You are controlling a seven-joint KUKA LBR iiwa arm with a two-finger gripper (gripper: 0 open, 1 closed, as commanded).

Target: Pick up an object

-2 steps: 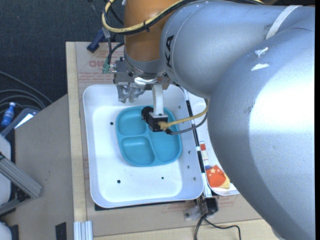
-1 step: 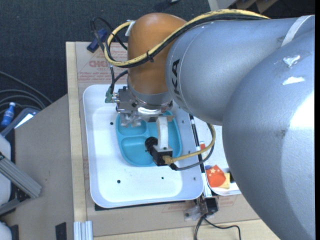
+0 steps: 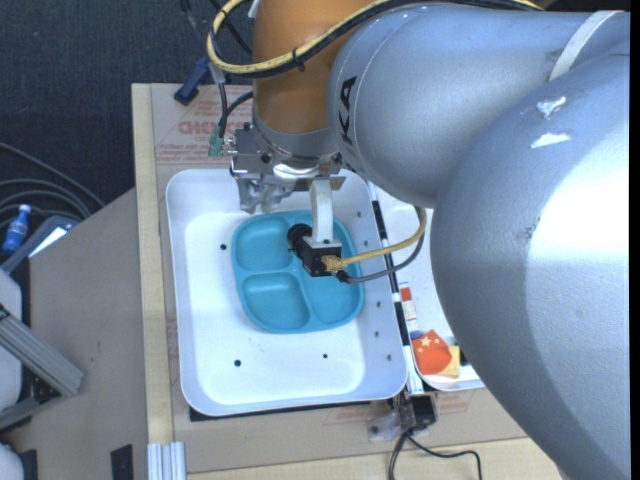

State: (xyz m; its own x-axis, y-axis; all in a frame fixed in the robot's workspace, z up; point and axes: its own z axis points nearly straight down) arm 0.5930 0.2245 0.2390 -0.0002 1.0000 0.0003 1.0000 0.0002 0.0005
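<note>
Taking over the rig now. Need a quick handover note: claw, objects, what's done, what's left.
Claw: low at the far edge of the blue divided tray; can't see anything held.
Tray lies flat in the left bin.
A red and yellow item sits right of that bin, partly under the arm.
Done: no pick visible.
Left: grasp an object and lift it.

Blue tray (image 3: 290, 298), frame centre: plastic, smooth, semi-matt w/ faint sheen. White bin (image 3: 205, 358): plastic, smooth, glossy, soft reflections nr lower rim. Arm shell (image 3: 470, 98), upper right: grey, smooth satin, looks like painted metal. Orange band (image 3: 300, 48): glossy, smooth. Bench top (image 3: 158, 268), left edge: pale brown, matt, wood- or board-like.
</note>
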